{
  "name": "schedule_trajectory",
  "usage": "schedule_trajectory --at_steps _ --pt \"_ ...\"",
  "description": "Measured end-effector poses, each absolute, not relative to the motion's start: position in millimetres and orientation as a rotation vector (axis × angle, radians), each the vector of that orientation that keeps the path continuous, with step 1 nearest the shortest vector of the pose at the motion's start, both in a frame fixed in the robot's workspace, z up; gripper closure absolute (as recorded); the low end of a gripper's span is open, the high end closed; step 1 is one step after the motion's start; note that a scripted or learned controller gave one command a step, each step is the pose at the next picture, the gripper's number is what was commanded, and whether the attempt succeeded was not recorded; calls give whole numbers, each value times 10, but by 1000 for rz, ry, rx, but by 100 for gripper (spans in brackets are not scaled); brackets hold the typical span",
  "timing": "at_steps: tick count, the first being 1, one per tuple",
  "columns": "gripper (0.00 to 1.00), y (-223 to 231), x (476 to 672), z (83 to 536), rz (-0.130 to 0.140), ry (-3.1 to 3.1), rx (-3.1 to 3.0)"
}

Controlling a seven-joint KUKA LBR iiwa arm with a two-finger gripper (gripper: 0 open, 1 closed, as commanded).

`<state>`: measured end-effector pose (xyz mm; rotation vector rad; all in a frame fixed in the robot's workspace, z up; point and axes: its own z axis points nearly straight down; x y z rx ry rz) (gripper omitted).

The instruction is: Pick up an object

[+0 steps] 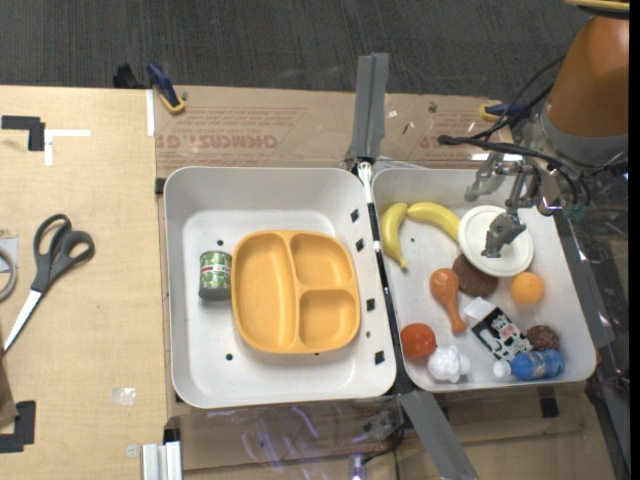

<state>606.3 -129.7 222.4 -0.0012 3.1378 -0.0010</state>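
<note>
Over your right bin (580,298), the hand (503,236) sits above a white disc (497,253). You cannot tell its grip. Bananas (415,223) lie beside it.

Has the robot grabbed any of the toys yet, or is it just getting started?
Nothing looks picked up yet. The gripper sits low in the right bin, over a white round dish, but nothing shows between its fingers. The bananas, orange ball and red ball lie in that bin. The yellow divided plate and small can sit in the left bin. Grabbing and lifting are left.
</note>
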Motion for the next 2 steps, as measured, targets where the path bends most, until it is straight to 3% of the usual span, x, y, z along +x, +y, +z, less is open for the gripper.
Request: schedule_trajectory --at_steps 1,2 --pt "0 -1431 6181 1046 0 3138 64" --pt "0 -916 5899 928 1 3137 102"
